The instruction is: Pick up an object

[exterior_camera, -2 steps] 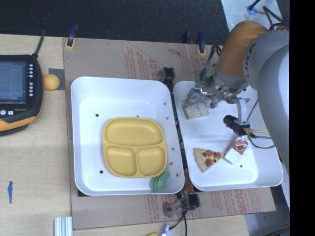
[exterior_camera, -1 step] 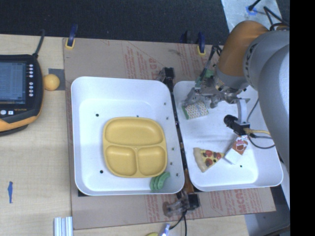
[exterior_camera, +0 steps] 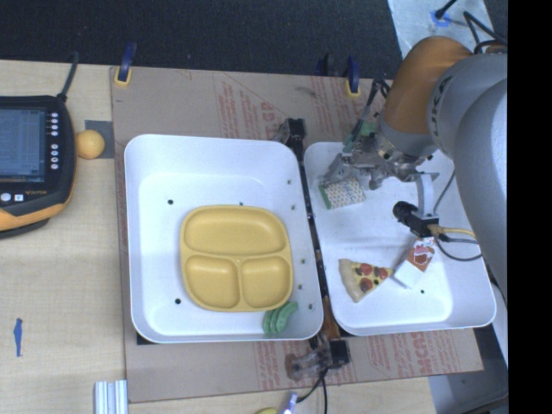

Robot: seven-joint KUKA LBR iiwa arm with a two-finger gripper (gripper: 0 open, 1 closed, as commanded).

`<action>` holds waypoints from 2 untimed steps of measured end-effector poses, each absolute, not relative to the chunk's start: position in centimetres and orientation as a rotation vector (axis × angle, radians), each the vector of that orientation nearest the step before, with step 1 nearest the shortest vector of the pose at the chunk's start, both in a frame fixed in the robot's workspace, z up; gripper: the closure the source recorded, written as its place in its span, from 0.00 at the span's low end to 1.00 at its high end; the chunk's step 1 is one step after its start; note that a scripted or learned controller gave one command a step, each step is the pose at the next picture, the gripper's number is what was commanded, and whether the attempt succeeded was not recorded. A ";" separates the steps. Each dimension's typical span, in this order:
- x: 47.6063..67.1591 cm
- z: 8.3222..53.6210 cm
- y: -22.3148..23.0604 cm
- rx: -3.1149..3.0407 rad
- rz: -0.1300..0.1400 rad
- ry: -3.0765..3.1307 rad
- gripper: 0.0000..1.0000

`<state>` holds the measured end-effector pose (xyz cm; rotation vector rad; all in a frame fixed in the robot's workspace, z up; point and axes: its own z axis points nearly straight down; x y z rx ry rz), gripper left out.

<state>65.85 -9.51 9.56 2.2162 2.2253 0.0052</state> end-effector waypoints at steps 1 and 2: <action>65.8 9.6 -9.4 2.215 0.004 2.225 0.00; 65.8 9.6 -9.4 2.215 0.004 2.226 0.00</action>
